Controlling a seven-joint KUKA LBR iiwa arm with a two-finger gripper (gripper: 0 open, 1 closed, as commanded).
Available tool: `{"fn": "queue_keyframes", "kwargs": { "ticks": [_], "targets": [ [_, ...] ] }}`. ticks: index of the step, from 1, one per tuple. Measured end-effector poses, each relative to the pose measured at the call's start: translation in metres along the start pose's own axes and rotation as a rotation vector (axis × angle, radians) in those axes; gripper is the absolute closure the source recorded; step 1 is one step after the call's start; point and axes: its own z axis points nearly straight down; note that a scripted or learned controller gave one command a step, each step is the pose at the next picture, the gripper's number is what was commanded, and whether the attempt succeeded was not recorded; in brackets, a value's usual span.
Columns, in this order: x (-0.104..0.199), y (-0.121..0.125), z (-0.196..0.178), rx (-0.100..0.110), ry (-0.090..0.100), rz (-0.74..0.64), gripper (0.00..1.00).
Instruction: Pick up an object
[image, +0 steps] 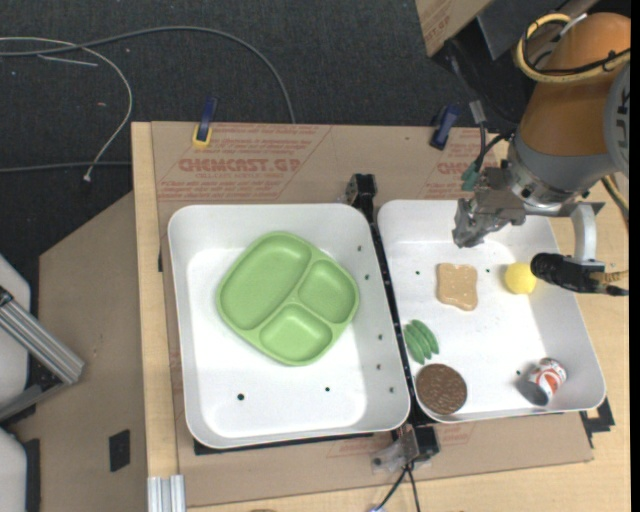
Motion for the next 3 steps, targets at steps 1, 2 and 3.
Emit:
{"fn": "queue_keyframes", "kwargs": {
  "ticks": [1,2,3],
  "targets": [
    [0.055,-0.031,0.006,0.001,0.001,-0.001,1.0],
    [0.102,-0.059,0.005,0.001,0.0,-0.001,1.0],
    [0.136,-0.084,0.017,0.002,-0.001,0.001,1.0]
  ]
}}
